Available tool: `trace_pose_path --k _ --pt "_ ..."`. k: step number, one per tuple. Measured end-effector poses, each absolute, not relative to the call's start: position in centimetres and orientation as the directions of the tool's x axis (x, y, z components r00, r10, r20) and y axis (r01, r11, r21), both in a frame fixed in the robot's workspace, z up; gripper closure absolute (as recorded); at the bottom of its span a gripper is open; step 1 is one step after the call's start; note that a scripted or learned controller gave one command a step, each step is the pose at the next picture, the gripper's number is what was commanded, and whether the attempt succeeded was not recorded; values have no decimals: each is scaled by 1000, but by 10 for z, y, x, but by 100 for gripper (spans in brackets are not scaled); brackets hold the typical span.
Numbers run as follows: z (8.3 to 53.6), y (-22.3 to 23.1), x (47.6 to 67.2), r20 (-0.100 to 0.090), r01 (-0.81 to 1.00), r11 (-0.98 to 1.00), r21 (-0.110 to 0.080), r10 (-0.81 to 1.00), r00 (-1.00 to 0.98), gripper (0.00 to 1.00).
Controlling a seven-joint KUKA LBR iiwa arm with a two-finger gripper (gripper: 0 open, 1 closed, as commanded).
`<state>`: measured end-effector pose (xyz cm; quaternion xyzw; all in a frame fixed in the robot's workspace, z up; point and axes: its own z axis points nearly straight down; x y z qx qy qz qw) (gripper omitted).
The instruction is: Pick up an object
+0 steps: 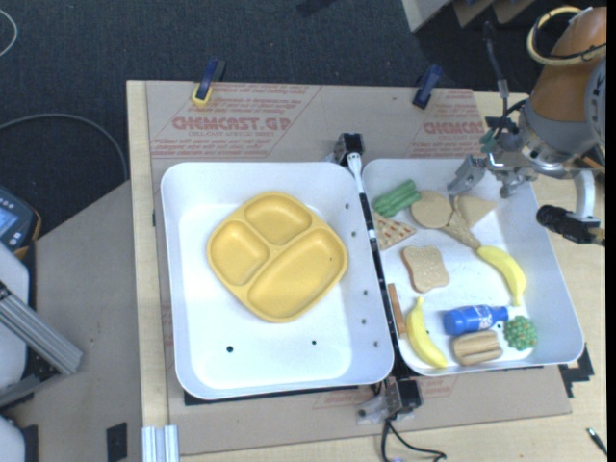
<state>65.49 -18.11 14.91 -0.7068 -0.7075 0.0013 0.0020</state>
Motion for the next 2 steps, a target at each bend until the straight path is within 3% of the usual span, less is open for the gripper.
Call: trace_pose_path --k 2 --pt "89 -180 665 -3 1000 3 6 1000 -3 0"
